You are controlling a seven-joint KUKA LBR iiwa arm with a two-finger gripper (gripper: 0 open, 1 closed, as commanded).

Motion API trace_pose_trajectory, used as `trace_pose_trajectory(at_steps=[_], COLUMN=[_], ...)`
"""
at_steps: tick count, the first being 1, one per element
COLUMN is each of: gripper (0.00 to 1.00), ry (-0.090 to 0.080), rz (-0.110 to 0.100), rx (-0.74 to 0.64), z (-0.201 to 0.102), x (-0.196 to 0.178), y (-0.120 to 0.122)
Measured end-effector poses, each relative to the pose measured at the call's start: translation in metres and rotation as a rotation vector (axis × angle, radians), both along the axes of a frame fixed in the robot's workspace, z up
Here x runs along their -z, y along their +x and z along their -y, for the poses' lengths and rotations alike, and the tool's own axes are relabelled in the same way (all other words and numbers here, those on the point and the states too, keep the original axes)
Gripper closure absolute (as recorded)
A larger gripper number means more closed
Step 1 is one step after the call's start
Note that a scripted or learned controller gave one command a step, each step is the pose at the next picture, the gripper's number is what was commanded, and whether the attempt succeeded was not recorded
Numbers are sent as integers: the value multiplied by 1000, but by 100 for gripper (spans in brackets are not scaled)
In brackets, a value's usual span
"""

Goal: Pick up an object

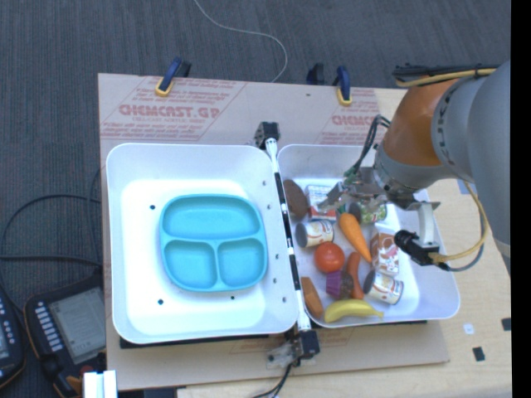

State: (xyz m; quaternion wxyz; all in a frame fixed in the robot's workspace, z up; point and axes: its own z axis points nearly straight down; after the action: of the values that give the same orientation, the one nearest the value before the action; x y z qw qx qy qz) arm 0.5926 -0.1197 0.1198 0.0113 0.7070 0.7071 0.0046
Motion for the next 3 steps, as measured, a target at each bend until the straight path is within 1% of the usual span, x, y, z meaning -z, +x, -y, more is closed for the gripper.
trace_pose_trajectory(at_steps=[1,2,3], gripper=[100,0,0], ry=[-5,-4,-3], rz=[8,7,5], rx=[2,1,1], z=[2,2,2], x=[-13,-13,-2], y=[2,2,-3])
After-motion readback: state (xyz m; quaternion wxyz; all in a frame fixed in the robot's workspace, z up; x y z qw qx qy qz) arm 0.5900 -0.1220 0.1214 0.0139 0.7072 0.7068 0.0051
